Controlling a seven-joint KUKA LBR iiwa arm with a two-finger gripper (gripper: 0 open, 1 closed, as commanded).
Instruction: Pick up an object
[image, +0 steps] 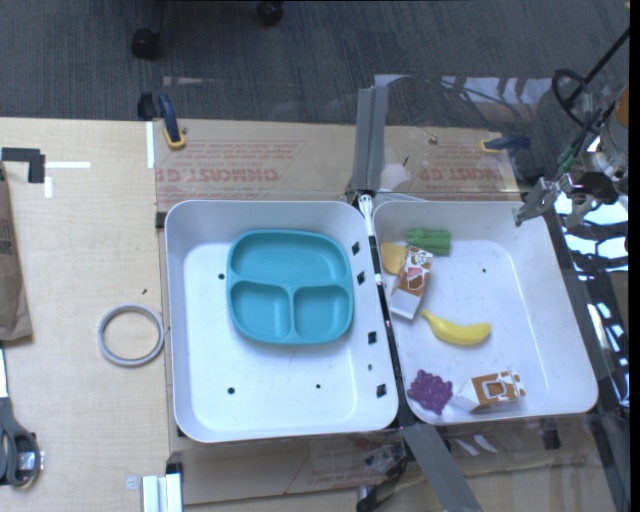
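Gripper (537, 202) is at the far right corner of the right bin (560, 330), well apart from the contents. Whether it is released or clenched: cannot tell.

Right bin, far left part: green packet (428, 240), yellow piece (392, 257) touching a small carton (413, 282). Middle: banana (457, 330). Near edge: purple grapes (431, 391), with a second carton (497, 390) just to their right.

Left bin (200, 400): teal divided plate (290, 288) lying flat, toward the far side.

Two bins, the left bin (200, 400) and the right bin (545, 300). One plate (291, 287), one banana (457, 329), one grape bunch (431, 390), one green item (428, 240), one yellow item (392, 258). Two cartons: an upper carton (413, 283) and a lower carton (497, 390). One tape ring (130, 334) on the worktop (80, 250).
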